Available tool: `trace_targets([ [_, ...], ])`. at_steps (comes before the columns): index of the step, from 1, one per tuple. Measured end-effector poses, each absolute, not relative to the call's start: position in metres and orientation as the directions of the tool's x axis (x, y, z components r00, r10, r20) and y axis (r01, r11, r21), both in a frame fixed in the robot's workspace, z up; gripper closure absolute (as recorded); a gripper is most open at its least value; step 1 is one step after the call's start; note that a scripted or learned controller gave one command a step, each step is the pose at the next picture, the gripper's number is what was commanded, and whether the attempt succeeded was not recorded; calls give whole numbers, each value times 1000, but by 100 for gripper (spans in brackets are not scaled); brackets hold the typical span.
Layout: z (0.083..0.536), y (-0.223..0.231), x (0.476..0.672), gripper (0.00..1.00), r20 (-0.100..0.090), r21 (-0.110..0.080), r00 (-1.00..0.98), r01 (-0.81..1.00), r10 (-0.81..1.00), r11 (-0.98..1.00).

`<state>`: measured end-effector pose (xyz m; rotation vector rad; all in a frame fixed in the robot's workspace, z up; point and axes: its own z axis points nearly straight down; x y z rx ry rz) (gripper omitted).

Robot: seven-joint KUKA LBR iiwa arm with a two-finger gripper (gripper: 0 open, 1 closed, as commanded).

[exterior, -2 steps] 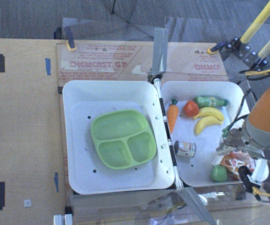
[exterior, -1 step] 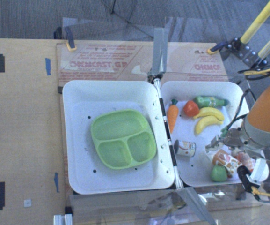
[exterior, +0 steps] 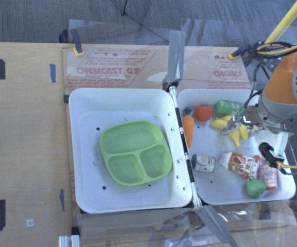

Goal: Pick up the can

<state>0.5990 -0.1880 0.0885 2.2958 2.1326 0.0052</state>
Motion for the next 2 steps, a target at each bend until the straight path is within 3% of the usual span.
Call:
trace_targets([
  [1, 93, -166, 519, 0, 0, -4, 474, 881, 881, -474],
  [2, 92, -184, 491, 0, 15, 24, 485, 874, 875, -485],
])
